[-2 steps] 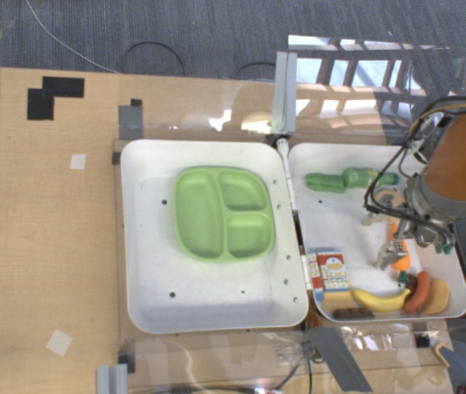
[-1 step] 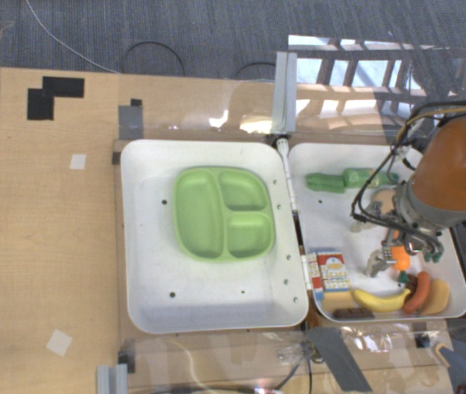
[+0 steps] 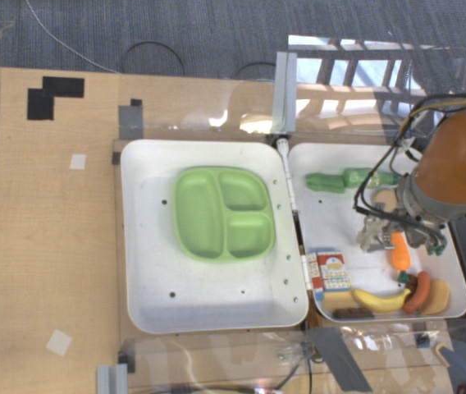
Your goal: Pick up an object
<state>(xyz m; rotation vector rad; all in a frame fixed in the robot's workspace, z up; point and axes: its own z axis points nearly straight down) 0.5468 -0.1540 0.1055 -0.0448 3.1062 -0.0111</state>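
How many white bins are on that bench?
2. The left bin holds a green divided plate; the right bin holds toy food, with the arm over it.

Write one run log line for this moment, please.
arm: over right bin | gripper: near orange carrot | left bin: green plate

The arm (image 3: pixel 454 167) ends in a broad, rounded orange band above a grey wrist collar. Black cables (image 3: pixel 397 150) loop along its side and down toward the metal gripper (image 3: pixel 381 235), a silvery grey block with small dark fittings.
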